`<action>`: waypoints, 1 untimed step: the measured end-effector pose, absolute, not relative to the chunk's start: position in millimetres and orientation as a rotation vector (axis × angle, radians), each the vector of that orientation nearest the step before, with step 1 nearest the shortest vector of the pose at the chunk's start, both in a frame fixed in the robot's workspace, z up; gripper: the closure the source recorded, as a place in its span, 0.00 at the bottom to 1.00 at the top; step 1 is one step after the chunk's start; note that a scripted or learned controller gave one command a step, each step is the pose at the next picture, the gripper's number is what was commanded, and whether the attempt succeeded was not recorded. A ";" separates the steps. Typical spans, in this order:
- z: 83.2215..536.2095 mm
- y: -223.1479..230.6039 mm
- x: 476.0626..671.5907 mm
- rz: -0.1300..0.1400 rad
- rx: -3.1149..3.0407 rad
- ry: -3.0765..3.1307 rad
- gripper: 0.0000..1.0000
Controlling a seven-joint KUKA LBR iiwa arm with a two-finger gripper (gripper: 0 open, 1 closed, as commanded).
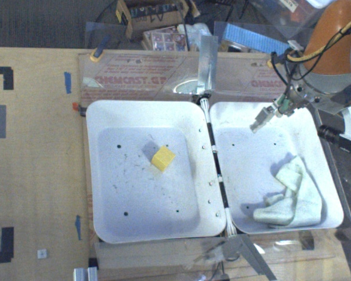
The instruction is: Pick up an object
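The yellow block (162, 158) lies in the left bin (105, 127), a little toward 12 o'clock from the middle of the floor, turned so that one corner points down in the view. It touches no wall. A pale cloth (289, 198) lies crumpled in the right bin (240, 133), at about 5 o'clock on its floor, near the right wall and the front wall.

The gripper (257, 123) hangs over the right bin at about 12 o'clock, near the back wall, and it points toward 8 o'clock. From the gripper, the block is toward 8 o'clock, well apart, on the other side of the rims where the bins meet. The cloth is toward 5 o'clock from the gripper, also apart. Nothing is seen between the jaws; if they are apart or together, I cannot tell, the tip is too small and blurred.

The arm (333, 34), with its orange band, comes in from 2 o'clock.
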State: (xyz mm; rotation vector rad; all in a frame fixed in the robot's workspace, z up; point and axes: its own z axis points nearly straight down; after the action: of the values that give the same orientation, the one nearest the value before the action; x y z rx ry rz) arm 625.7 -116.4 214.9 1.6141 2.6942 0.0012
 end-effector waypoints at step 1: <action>187.1 -71.0 668.2 0.004 0.926 2.993 0.00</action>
State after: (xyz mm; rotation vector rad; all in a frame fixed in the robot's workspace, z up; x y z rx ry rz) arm 668.2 -71.0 187.1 0.9259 2.9930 0.0037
